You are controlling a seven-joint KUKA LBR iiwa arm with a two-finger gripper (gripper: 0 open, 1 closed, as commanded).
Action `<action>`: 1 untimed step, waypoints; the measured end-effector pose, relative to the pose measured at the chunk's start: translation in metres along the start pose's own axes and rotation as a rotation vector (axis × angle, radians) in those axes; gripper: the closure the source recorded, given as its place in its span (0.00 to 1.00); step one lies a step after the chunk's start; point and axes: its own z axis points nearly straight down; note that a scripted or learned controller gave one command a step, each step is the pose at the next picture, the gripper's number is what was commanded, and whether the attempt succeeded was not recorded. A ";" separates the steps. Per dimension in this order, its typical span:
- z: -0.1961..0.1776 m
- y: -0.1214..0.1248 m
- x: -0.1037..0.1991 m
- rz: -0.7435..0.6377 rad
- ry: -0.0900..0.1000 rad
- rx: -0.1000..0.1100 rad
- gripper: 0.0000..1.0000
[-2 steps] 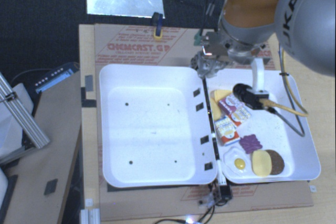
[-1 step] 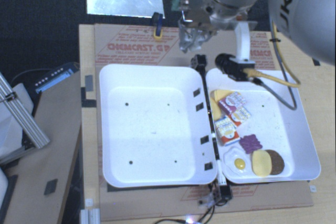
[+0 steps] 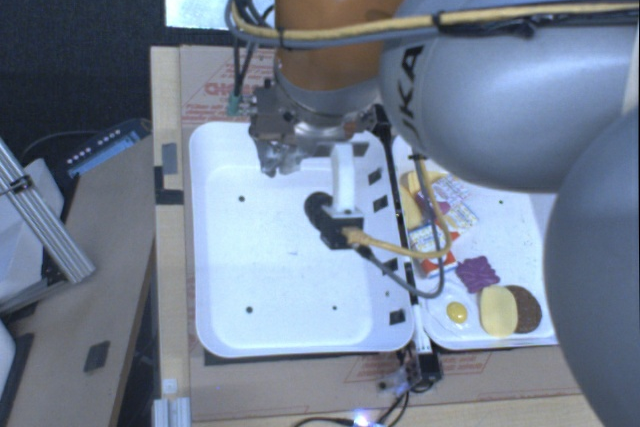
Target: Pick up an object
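**Figure.** Pincer [image 3: 276, 153] poised over the view's left-hand bin [image 3: 250, 265], with the candidate objects lying in the right-hand bin [image 3: 535, 215].

The pincer is seen at the far side of the left-hand bin, above smooth white plastic floor. Whether it is wide or narrow cannot be told, and nothing is seen held in it. The graspable objects lie toward the view's right and nearer the camera, across the shared rim. They are a knobbly purple piece [image 3: 478, 272], a smooth pale-yellow oval [image 3: 497, 311] touching a brown disc [image 3: 525, 308], a small glossy yellow blob [image 3: 456, 313] and a flat printed packet [image 3: 447, 207]. The oval's long axis runs roughly away from the camera. A traverse across the divide is judged necessary before any descent.
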 end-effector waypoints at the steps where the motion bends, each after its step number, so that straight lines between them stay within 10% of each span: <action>1: -0.223 0.010 -0.006 0.006 0.008 -0.030 1.00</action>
